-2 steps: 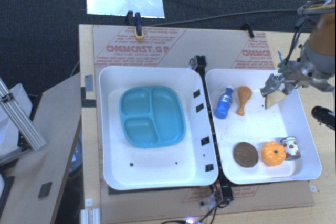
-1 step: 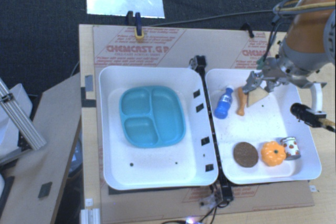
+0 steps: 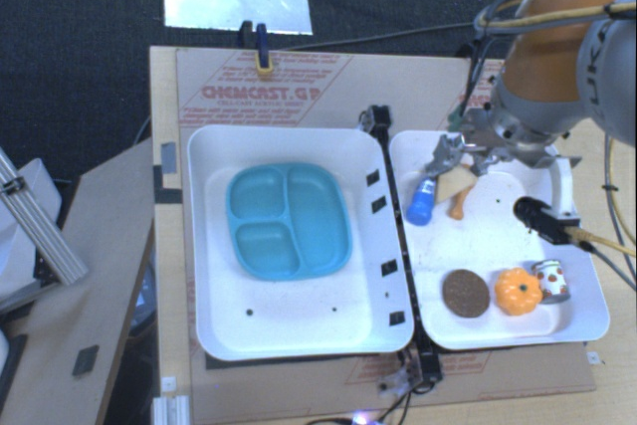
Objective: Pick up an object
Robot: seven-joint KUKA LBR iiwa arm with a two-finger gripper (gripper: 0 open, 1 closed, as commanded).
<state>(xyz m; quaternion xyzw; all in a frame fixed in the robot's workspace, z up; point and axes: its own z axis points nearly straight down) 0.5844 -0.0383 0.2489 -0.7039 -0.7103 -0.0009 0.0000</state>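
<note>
Bins are sitting side by side on the surface [image 3: 328, 80], and the right bin [image 3: 587, 318] serves as landmark here. Over its far left corner the hand [image 3: 460, 157] is hanging, fingers spread narrowly with nothing between them. Just below the hand, inside that bin near its left wall, a blue bottle [image 3: 422, 201] is lying tilted, with a tan wooden piece [image 3: 457, 194] just beside it. Along the bin's near edge a brown disc [image 3: 465, 294], an orange pumpkin [image 3: 519, 291] and a small mug [image 3: 550, 280] are resting in a row. Left of the right bin, the left bin [image 3: 214, 314] is holding a blue tray [image 3: 289, 220].
</note>
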